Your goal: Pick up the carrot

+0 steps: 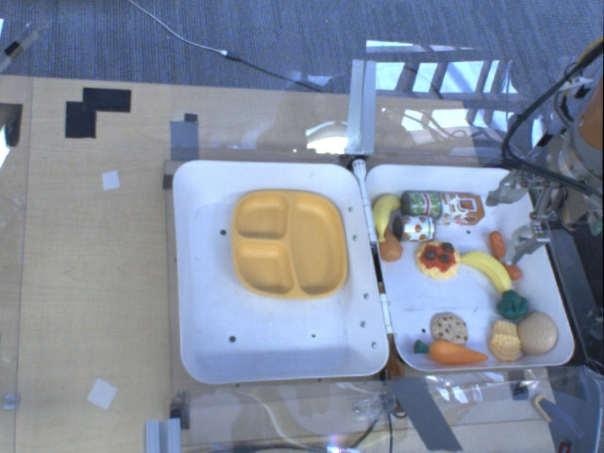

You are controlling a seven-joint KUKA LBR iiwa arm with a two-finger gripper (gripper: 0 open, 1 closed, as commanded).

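two shallow white bins sit side by side on a wooden bench. the left bin (198, 347) holds a yellow divided plate (288, 243), lying flat near its middle. the right bin (566, 295) is crowded with toy food. the carrot (456, 353) lies on its side along the near edge of the right bin, leafy end to the left, just below a round cookie (448, 327). to its right sit a yellow corn piece (506, 340) and a tan potato (537, 333), with a dark green vegetable (513, 304) above them. a banana (487, 267) lies mid-bin beside a small pizza (437, 259). a can (420, 203) and a box (462, 209) lie along the far edge. the gripper (528, 217) hangs over the right bin's far right side, well apart from the carrot; i cannot tell how it is set, and it grasps nothing i can see.
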